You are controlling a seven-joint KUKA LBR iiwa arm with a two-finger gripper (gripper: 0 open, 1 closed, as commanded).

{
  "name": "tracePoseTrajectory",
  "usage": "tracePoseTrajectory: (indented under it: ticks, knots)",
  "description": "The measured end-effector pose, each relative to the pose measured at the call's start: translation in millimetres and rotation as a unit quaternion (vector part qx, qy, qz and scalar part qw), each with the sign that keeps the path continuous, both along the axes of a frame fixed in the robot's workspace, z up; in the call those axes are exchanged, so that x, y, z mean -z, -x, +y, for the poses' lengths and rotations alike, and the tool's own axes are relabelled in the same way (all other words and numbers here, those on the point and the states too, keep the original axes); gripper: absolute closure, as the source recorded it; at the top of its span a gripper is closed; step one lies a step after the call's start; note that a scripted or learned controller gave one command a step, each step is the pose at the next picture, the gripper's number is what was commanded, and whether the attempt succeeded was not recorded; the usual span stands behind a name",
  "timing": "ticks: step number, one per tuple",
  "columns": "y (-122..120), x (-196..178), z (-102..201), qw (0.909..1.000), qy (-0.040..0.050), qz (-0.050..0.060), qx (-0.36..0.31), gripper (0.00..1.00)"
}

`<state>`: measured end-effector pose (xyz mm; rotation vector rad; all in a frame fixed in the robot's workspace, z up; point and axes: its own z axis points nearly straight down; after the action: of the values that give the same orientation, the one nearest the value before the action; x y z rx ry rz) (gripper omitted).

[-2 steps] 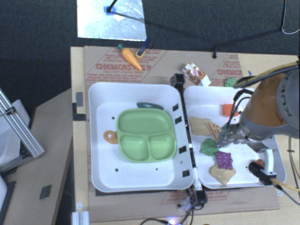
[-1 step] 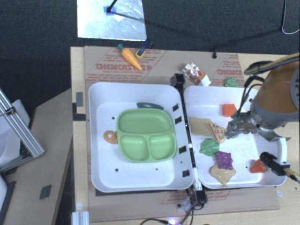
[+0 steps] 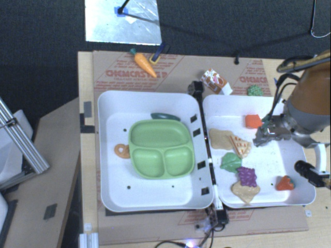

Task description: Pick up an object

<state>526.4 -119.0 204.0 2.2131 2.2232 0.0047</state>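
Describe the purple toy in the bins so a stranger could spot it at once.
Look in the right white bin, at the cluster near its left wall. The purple grape bunch lies below the green leafy piece and above a tan cookie-like piece. It is the one purple, knobbly item there.

Fixed overhead camera, slanted, seemingly mid-distance, both bins (image 3: 155, 99).

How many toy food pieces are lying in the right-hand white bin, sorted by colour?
Tan: 2, flat piece and bottom piece
Orange: 2, block and waffle wedge
Green: 1, leafy piece
Purple: 1, grapes
Red: 1, strawberry
Total: 7
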Motion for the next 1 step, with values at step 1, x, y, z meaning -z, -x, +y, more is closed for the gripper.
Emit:
tracePoseTrajectory:
  ticks: [1]
  knots:
    - [-1.4, -21.7, 0.0, 1.0, -0.0002, 0.0, 0.0, 1.0]
